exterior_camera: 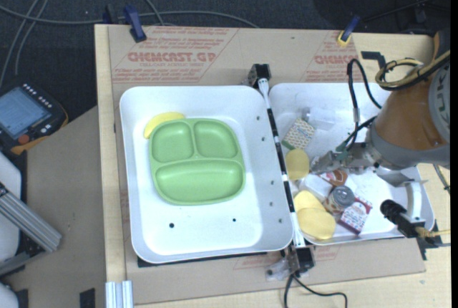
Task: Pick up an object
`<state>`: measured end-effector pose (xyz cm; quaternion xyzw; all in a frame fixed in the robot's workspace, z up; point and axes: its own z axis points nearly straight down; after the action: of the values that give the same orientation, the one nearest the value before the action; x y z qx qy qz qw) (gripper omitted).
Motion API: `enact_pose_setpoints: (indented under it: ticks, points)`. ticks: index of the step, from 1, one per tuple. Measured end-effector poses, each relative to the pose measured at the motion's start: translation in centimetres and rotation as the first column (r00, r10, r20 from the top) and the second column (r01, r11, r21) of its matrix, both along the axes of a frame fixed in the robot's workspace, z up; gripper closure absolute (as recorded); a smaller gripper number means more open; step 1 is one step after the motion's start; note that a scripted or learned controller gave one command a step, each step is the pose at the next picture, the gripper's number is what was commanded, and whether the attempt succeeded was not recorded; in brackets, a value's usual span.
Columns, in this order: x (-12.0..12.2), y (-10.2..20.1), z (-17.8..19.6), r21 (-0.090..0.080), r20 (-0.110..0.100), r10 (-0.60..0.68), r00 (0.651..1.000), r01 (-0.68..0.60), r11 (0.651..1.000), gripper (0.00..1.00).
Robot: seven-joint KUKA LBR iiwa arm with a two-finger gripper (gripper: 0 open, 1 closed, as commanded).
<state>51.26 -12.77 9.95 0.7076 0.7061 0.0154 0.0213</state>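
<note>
Yellow round pieces [315,217] (long axis unclear) near hand [330,163]

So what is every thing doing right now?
Green divided plate: flat in the left bin, nothing in its sections.
Yellow piece: tucked at the plate's far-left corner.
Gripper: low over the right bin's clutter.
Yellow round pieces: lying by the divider.

The left bin [136,156] offers open floor around the green divided plate [197,160], a yellow piece [163,122] touching its far-left corner. The right bin [322,95] is crowded near the divider by yellow lumps [313,213], packets [356,214] and the arm [408,124].
</note>
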Motion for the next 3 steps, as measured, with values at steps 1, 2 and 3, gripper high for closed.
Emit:
enact_pose_setpoints:
  ticks: [1, 2, 3]
  points:
    - [-2.3, 1.0, -0.4, 0.009, -0.021, 0.007, 1.000, -0.007, 1.000, 0.00]
    - [-1.5, 0.8, -0.5, -0.002, -0.019, -0.004, 1.000, 0.004, 1.000, 0.00]
    - [-0.9, 1.2, -1.3, 0.003, -0.045, 0.000, 0.999, 0.000, 1.000, 0.00]
